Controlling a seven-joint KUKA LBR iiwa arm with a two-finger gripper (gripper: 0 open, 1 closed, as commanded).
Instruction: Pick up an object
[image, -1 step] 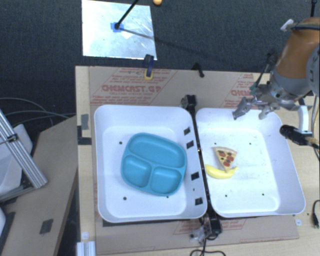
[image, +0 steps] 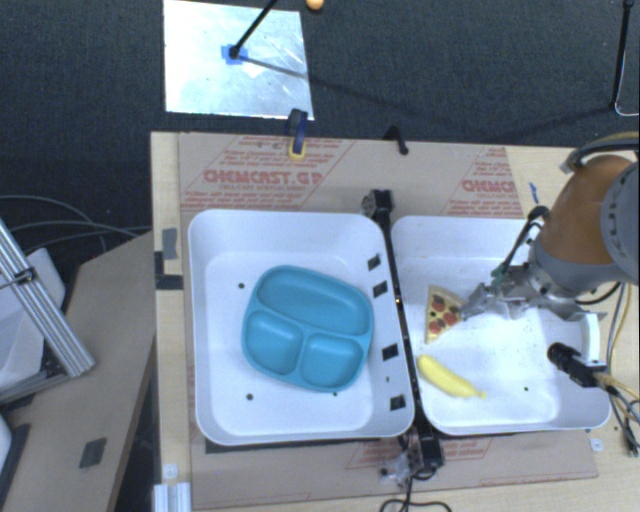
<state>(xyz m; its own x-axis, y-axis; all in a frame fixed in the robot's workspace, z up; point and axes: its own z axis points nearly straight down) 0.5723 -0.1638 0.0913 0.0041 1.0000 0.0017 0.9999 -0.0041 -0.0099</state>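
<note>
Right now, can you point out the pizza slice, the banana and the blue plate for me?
pizza slice (image: 440, 312): camera view, on its topped middle.
banana (image: 447, 377): camera view, mid-length on its yellow body.
blue plate (image: 262, 300): camera view, on its left rim.

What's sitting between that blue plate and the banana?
In the camera view, the bins' adjoining walls lie between the blue plate and the banana, with bare white bin floor on each side.

The arm (image: 600, 225) is a thick rounded body with a broad orange band at its 12 o'clock end and grey casing below. Thin dark cables trail along it. A slim metallic gripper (image: 478, 300) projects toward 9 o'clock.
</note>
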